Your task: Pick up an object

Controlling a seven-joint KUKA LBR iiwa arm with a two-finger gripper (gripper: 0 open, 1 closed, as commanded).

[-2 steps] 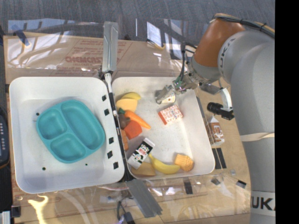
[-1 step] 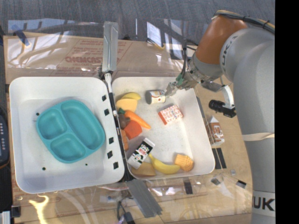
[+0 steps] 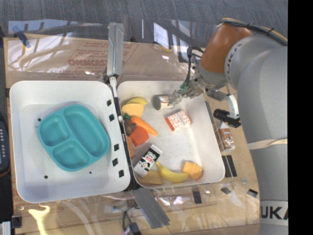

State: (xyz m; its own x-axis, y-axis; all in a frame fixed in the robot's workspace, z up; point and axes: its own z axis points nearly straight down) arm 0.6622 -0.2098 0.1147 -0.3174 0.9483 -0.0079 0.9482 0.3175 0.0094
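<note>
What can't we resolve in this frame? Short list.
- Gripper, camera view: too small and blurred against the small grey object to tell contact or grip.
- Dark item by the right bin's left wall: partly covered by the orange carrot; identity unclear.
- Flat tan piece: overlapped by the banana and small carton.
- Carton's print: too small to read.

The arm [image 3: 261,97] is bulky grey, orange band [image 3: 222,45] above its wrist, black cables there, white "KUKA" letters [image 3: 273,212] lower down.
</note>
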